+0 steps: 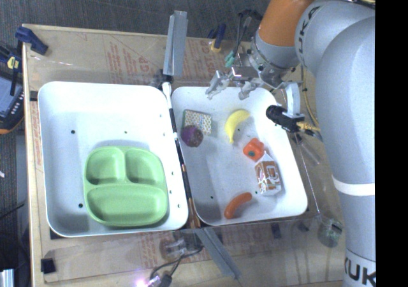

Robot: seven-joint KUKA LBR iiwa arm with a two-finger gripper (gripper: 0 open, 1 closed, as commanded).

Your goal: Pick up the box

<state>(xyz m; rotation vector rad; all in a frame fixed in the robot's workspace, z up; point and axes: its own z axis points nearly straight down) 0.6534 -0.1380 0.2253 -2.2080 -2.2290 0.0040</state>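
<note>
Your box [197,119] looks light, flat and stiff; pinch its two edges. The pincer [231,85] is spread, holding nothing.

You see the purple object [192,135] covering a corner of the patterned box [197,119]. The print on the packet [269,177] is too small to read. The arm [344,81] is cut off at the frame's bottom edge.
</note>
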